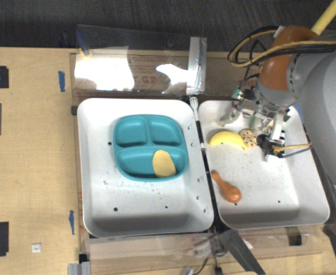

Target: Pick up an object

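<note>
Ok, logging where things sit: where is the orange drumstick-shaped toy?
The orange drumstick toy lies in the right bin, near its left wall, below the yellow piece.

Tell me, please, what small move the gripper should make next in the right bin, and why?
Probably a short descent onto the yellow rounded object, with a slight shift toward the bin divider. The gripper hovers by that object's right end, beside a small speckled round piece, and nothing is seen between its fingers.

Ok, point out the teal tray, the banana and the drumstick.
Teal tray (134,132): camera view, upper-left compartment floor.
Banana (225,139): camera view, middle of its yellow body.
Drumstick (230,193): camera view, its fat orange end.
</note>
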`<state>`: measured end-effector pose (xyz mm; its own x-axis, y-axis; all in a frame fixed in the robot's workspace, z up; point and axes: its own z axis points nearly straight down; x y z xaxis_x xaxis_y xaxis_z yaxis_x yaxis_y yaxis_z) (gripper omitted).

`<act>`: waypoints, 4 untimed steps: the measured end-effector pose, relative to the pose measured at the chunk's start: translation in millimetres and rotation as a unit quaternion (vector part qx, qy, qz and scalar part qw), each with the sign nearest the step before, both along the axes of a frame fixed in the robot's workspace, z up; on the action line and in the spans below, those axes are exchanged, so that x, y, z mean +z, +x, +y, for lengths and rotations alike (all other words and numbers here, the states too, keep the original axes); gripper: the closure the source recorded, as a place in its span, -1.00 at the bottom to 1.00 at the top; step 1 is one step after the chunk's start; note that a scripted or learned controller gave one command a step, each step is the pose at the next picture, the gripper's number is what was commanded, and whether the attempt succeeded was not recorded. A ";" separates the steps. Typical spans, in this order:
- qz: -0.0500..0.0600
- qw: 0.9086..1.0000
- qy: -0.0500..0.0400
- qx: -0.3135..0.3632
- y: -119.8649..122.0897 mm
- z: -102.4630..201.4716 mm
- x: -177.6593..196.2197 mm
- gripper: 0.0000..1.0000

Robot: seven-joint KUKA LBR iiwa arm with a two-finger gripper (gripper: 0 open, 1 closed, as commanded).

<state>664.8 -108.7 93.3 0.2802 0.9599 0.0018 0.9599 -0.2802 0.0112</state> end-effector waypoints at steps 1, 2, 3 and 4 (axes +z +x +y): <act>0.002 1.000 0.000 -0.014 3.9 -8.4 39.8 -1.00; 0.000 0.993 -0.003 0.118 -24.6 -14.5 -2.3 -1.00; 0.004 0.991 0.000 0.134 -55.8 0.3 -6.1 -1.00; 0.000 0.991 -0.001 0.134 -53.6 -0.3 6.5 1.00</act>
